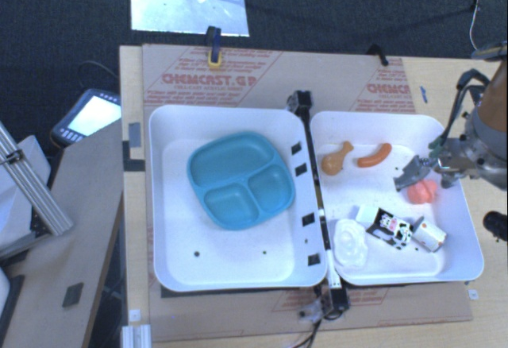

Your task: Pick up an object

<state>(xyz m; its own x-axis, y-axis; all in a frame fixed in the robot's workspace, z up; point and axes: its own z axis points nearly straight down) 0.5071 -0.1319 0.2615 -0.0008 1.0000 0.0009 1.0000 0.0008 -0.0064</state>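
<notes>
My gripper [414,174] hangs over the right bin [456,259], near its right wall, coming in from the right edge. Directly below and right of it lies a pink rounded toy [424,192], partly covered by the gripper. An orange sausage [373,155] and a tan drumstick [336,157] lie to its left at the back of the bin. Toward the front sit a black-and-white carton [392,226], a small white can [429,237] and a white fried-egg shape [350,244]. Nothing shows as held.
The left bin [171,259] holds a blue divided plate [240,179]. A black clip strip [311,195] runs between the two bins. A tablet [86,117] and a metal rail [32,183] lie off the bench to the left.
</notes>
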